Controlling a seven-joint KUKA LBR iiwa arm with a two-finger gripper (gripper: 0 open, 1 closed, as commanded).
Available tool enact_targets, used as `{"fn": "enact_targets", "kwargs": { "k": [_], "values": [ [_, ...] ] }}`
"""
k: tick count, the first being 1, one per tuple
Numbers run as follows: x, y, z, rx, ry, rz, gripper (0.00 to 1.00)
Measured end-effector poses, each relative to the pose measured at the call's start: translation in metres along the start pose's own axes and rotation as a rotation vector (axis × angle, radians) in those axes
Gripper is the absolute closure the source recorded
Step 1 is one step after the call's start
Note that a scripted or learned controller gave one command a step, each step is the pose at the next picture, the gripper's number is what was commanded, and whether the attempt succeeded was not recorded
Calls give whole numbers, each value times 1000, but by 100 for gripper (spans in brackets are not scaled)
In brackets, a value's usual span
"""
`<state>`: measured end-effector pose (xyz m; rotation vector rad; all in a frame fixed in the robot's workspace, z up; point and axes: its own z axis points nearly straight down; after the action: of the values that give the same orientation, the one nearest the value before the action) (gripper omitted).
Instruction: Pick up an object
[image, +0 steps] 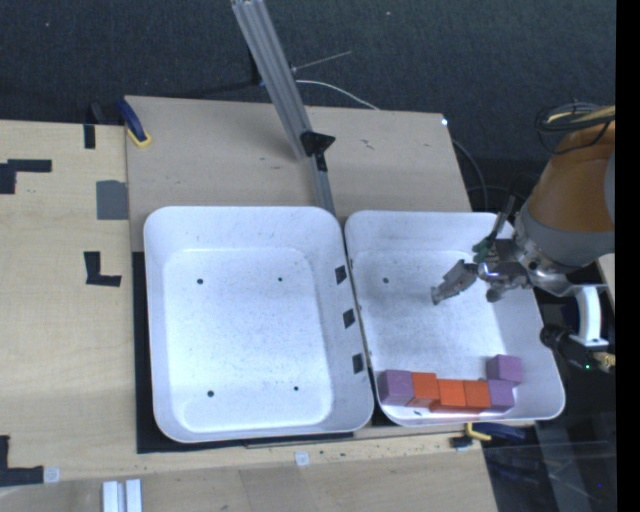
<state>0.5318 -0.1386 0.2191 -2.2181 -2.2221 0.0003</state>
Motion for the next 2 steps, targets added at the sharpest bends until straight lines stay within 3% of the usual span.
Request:
{"fn": "enact_targets", "kwargs": {
  "k": [1,2],
  "values": [
    [64,21,29,3,1,-5,0],
    [130,3,17,1,2,-6,0]
  ]
}}
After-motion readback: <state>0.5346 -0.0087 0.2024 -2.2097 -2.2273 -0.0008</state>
